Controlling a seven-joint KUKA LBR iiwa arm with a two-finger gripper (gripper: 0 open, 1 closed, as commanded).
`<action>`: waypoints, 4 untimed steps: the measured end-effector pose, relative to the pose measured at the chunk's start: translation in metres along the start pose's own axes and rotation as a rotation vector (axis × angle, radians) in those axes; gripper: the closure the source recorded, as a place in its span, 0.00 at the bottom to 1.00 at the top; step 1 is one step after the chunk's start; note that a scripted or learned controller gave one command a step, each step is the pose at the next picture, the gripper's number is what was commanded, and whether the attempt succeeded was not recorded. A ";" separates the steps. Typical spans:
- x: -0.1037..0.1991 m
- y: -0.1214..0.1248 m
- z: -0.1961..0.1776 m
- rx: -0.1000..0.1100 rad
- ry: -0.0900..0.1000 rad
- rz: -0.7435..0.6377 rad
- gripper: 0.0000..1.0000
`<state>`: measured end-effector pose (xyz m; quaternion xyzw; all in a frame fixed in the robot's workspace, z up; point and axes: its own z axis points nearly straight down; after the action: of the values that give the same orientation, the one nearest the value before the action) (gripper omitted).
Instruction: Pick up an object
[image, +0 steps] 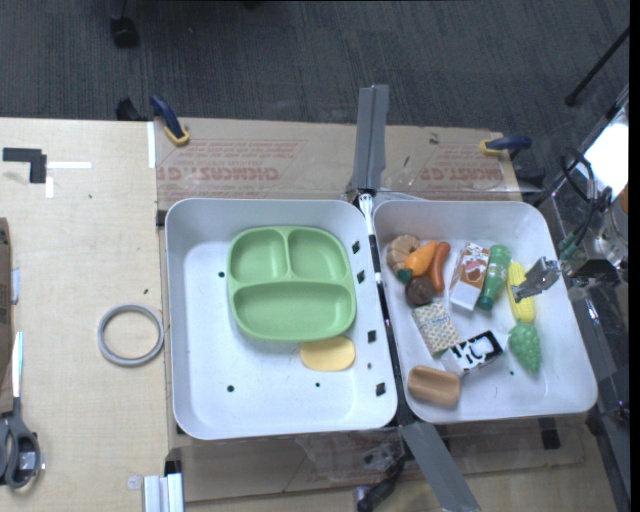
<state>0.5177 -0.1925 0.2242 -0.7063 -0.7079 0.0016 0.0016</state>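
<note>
Pale wooden counter (80, 240) over dark carpet (300, 50); gripper (536, 280) low above yellow corn (520, 300), fingers spread, pinching nothing.

Fixed overhead camera, slanted down, both bins (190, 300)

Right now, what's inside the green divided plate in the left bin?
The green plate shows three bare compartments. A yellow piece lies outside, touching its near rim. Whatever is under the plate is hidden.

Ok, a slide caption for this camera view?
Claw above yellow toy corn in the right white bin; green divided plate left.
</note>
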 end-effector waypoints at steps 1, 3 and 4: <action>0.034 -0.024 -0.004 -0.002 0.001 0.115 0.00; 0.033 -0.024 -0.012 0.000 0.000 0.115 0.00; 0.015 0.023 0.133 -0.002 0.000 0.266 0.00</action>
<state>0.5401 -0.1773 0.0915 -0.7939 -0.6081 0.0010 0.0009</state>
